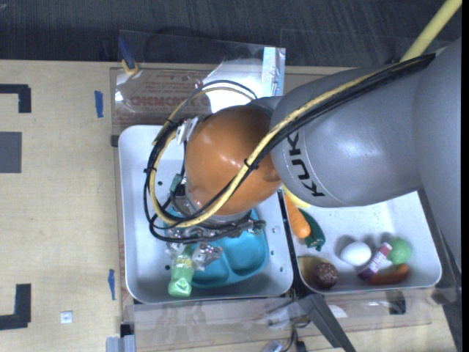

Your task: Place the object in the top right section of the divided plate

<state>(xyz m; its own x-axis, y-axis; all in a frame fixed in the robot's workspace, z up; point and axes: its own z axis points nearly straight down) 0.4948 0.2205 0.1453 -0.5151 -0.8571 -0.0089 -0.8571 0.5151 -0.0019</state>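
The grey arm (366, 138) reaches in from the right edge of the view and runs leftward across the frame, its thick rounded link bearing black lettering on the side that faces the camera. It ends in a bulbous orange band (227, 160) above the wrist, which points downward and away from the camera. A yellow cable and a black cable run along the top of the grey link, cross the orange band and loop around its left and lower sides. The gripper (196, 246) sits below the orange band, largely hidden under the wrist and the cable loops.
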